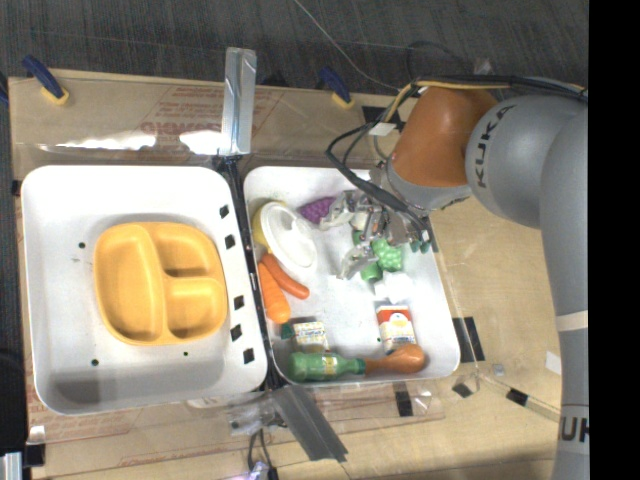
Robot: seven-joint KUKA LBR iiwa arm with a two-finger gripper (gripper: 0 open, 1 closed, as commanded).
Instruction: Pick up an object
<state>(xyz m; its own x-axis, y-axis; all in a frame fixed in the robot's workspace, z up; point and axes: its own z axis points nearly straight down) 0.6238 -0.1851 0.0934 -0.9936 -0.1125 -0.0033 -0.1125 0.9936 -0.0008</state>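
My gripper hangs low in the upper part of the right bin, under the orange wrist band. A green toy lies right against its lower right side; whether it is gripped cannot be told. A purple item lies just left of the gripper. Further left is a white dish over a yellow piece, with two orange carrots below it. Along the bin's front lie a small can, a green bottle, an orange piece and a white bottle with a red label.
The left bin holds a yellow divided tray. A metal divider strip stands between the bins at the back. The grey arm covers the bench at the right, with black cables looping above the wrist.
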